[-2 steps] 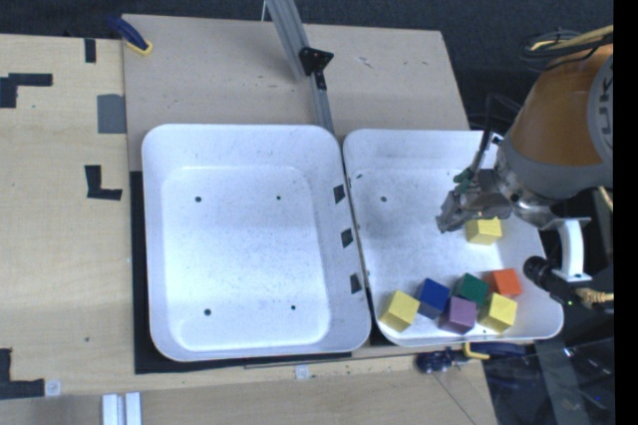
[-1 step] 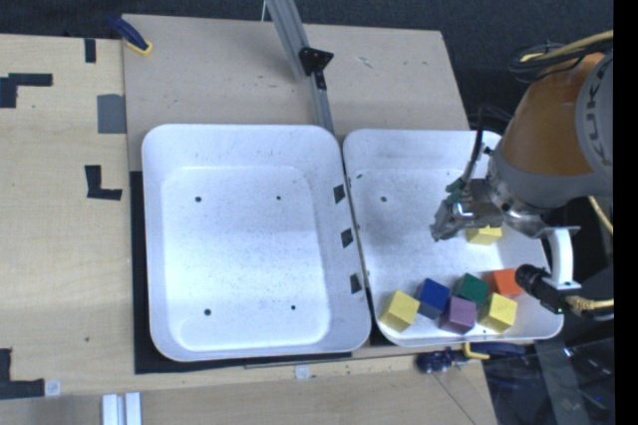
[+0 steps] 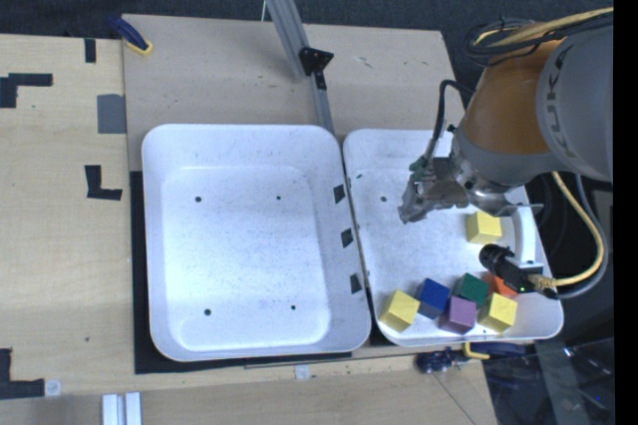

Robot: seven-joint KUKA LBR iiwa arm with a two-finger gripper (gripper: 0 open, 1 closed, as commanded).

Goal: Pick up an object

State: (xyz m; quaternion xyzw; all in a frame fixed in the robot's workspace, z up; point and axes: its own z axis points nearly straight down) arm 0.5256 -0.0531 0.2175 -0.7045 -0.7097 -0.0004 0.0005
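Observation:
My gripper (image 3: 416,202) hangs over the middle of the right bin (image 3: 384,243), above bare floor, and I see nothing held in it. A yellow block (image 3: 483,226) lies just to its right, near the bin's right wall. Along the bin's front edge sits a cluster: a yellow block (image 3: 401,310), a blue block (image 3: 434,295), a purple block (image 3: 462,313), a green block (image 3: 471,289) and another yellow block (image 3: 501,311). A small orange-red piece (image 3: 505,285) shows beside the green one.
The left bin (image 3: 239,130) stands beside the right one, their rims meeting at a ridge with black clips (image 3: 345,235). A grey metal pole (image 3: 284,4) slants down from the top to the bins' back edge. The arm's body covers the right bin's back right corner.

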